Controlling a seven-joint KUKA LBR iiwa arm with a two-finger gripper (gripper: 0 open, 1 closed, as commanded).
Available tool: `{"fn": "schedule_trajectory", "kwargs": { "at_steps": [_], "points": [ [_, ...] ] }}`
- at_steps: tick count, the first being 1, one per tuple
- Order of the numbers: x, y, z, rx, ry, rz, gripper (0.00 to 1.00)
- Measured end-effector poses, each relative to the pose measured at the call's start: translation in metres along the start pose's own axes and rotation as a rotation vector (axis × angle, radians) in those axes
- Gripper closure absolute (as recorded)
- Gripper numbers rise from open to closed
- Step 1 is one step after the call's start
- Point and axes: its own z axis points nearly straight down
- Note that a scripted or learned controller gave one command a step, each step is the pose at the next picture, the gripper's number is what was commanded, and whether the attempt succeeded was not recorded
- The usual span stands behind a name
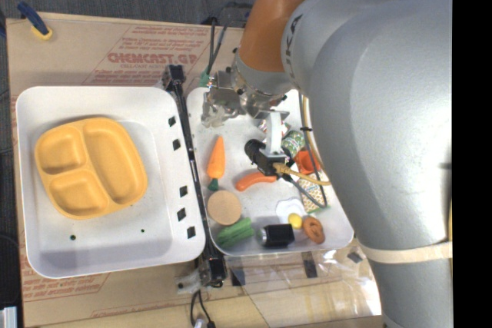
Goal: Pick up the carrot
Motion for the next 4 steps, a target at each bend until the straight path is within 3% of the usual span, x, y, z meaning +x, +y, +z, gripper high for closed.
{"fn": "schedule_trajectory", "kwargs": {
  "at_steps": [1,2,3,4],
  "points": [
    [-0.007,-0.004,0.007,0.016,-0.006,0.009,0.00],
    [-0.047,-0.020,0.008,0.019,-0.009,-0.023,0.00],
    [-0.093,-0.030,0.109,0.020,-0.009,0.094,0.00],
    [-0.102,-0.089,0.107,0.021,-0.010,0.519,0.00]
  ]
}}
